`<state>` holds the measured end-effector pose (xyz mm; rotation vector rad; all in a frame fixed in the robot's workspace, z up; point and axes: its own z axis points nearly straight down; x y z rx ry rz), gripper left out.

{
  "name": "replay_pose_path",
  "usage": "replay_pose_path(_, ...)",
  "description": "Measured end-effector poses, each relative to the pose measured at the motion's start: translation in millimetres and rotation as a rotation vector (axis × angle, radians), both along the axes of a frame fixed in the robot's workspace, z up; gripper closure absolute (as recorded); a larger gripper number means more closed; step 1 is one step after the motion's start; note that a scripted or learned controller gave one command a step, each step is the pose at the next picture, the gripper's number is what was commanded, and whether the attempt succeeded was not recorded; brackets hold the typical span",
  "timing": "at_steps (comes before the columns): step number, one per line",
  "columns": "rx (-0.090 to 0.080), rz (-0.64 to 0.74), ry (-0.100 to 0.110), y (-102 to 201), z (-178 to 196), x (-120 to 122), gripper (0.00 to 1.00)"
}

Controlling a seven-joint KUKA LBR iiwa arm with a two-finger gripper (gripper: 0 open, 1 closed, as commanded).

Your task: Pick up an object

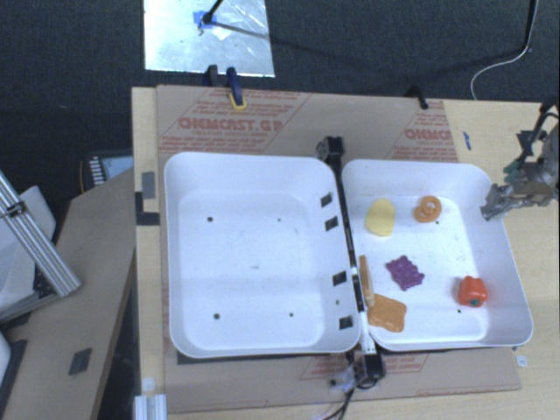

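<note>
The right white bin (499, 261) holds several small objects. A pale yellow piece (380, 217) and an orange ring (428, 208) lie near its far side. A purple cluster (405, 271) sits in the middle, and a red-orange pepper-like piece (472, 291) is near the right wall. An orange slab (387, 312) rests at the near left corner, beside a thin tan stick (364, 278) along the left wall. My gripper (500, 201) hangs over the bin's far right rim, to the right of the orange ring and apart from every object.
The left white bin (249, 252) adjoins the right one, with black clips (332, 201) along the shared edge. Both rest on a cardboard sheet (262, 121). A shiny metal plate (207, 23) lies beyond the bench, and an aluminium bar (35, 243) stands at the left.
</note>
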<state>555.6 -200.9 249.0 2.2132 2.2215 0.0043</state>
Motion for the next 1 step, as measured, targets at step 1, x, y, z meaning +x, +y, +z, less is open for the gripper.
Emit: replay_pose_path(1,0.003,0.011,-0.006,102.7,96.1,11.4,1.0)
